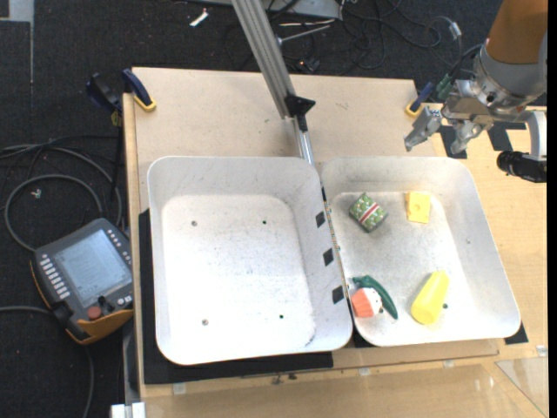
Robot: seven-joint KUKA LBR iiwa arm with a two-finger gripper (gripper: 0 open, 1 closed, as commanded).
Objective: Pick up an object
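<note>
- Up high on the right: grey arm (520, 33) with an orange band, coming in from the right side.
- Gripper (439, 139) hanging just past the far edge of the right bin (483, 233), over the tan bench (226, 111).
- Two fingers (421, 134) spread apart, with nothing between them.
- Well away from every toy.
- Sitting in the right bin: four small things.
- Green ball-like toy (368, 212) with red and white marks, near the far left part of that bin.
- Small yellow block (419, 207) just to the right of the green toy, not touching it.
- Red and white toy with a green leafy top (372, 299) near the front left corner, close to the bin's left wall.
- Long yellow toy (430, 298) to the right of the red one, lying tilted, near the front edge.
- Left bin (174, 181) right beside the right bin, edges meeting in the middle, with small dark specks on its floor.
- Silver pole (265, 46) slanting from the top down to where the two bins meet.
- Off the bench on the left: grey hand controller (83, 273) with a screen and an orange base, lying on the dark floor with black cables (35, 190) around it.
- Blue and yellow clamp (135, 90) at the far left corner of the bench, and another one (424, 98) at the far right, near the gripper.
</note>
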